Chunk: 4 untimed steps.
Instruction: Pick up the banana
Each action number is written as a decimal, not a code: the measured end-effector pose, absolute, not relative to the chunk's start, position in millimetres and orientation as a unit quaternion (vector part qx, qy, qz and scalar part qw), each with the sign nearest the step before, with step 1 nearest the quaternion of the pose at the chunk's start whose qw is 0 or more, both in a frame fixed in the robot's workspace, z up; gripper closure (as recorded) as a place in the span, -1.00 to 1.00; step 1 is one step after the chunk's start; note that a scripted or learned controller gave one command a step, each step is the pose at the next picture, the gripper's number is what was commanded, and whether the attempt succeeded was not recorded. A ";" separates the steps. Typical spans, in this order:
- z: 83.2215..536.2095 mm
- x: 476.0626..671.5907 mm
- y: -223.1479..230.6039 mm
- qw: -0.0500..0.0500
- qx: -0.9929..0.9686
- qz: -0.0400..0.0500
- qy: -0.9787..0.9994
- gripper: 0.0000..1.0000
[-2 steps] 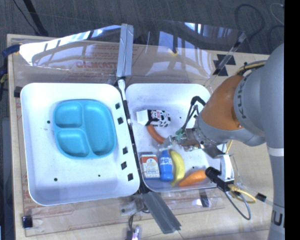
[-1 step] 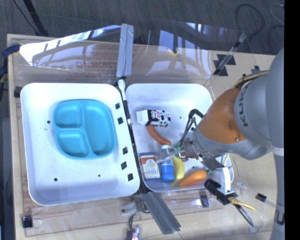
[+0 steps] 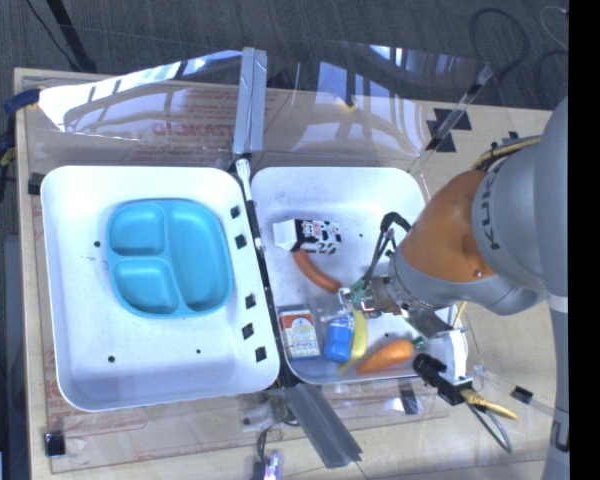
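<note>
The banana (image 3: 359,336) is a small yellow piece lying near the front of the right bin (image 3: 400,183), squeezed between a blue can (image 3: 338,341) and an orange carrot (image 3: 386,357). My gripper (image 3: 366,300) hangs just above the banana's far end, low inside the bin, with the orange-banded wrist (image 3: 442,251) behind it to the right. The wrist hides part of the bin floor on the right side. Nothing in the view shows the banana lifted; it rests on the bin floor.
Also in the right bin are a brown sausage (image 3: 317,271), a black-and-white carton (image 3: 310,234) and a small red-and-white box (image 3: 300,333). The left bin (image 3: 70,348) holds a blue divided tray (image 3: 170,256). A ridge with black clips (image 3: 252,298) separates the bins.
</note>
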<state>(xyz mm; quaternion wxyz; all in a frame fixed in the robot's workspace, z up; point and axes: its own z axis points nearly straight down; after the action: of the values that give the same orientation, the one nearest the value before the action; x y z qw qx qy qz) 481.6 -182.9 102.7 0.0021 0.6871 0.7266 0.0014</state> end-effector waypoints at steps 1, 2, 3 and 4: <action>220.1 478.1 -154.1 0.000 0.674 0.000 0.739 1.00; 220.1 478.0 -154.2 0.000 0.674 0.000 0.739 -1.00; 100.6 480.9 -151.3 0.004 0.670 0.003 0.743 -1.00; 111.0 483.0 -149.6 0.004 0.667 0.004 0.745 1.00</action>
<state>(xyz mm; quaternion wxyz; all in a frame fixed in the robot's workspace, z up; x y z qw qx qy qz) 483.0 -149.6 111.0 0.0037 0.6670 0.7450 0.0043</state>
